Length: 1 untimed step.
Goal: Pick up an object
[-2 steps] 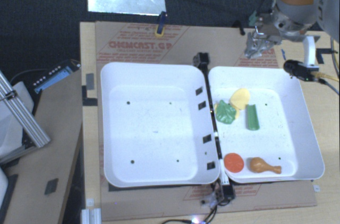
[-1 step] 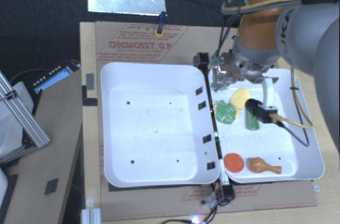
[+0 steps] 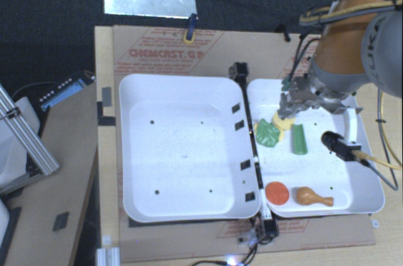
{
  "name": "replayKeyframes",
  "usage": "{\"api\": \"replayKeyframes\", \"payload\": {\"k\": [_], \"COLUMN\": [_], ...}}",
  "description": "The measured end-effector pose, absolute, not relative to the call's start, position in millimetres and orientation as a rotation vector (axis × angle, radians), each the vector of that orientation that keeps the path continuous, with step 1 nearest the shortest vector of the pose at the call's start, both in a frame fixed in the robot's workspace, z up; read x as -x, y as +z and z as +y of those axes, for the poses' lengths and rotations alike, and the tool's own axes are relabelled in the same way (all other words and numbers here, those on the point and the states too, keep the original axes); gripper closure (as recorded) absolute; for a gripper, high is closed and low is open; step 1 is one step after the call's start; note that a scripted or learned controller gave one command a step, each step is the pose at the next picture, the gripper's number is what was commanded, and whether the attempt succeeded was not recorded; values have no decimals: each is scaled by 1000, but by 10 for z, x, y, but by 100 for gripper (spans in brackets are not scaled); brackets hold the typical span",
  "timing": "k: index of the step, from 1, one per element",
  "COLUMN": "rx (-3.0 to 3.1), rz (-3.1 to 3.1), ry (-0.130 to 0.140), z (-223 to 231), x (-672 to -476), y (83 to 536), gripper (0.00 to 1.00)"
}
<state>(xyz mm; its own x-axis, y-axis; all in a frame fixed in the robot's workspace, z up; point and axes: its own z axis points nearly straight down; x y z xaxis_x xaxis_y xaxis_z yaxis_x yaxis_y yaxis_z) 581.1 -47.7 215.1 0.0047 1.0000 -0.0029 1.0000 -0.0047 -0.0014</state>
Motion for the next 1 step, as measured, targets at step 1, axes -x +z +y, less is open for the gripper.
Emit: {"api": "replayKeyframes", "payload": {"k": [1], "rx": [-2215], "rz": [2230], "ry": [1], "z": [-106], "x": [-6030], "y": [1825], "gripper": [100]}}
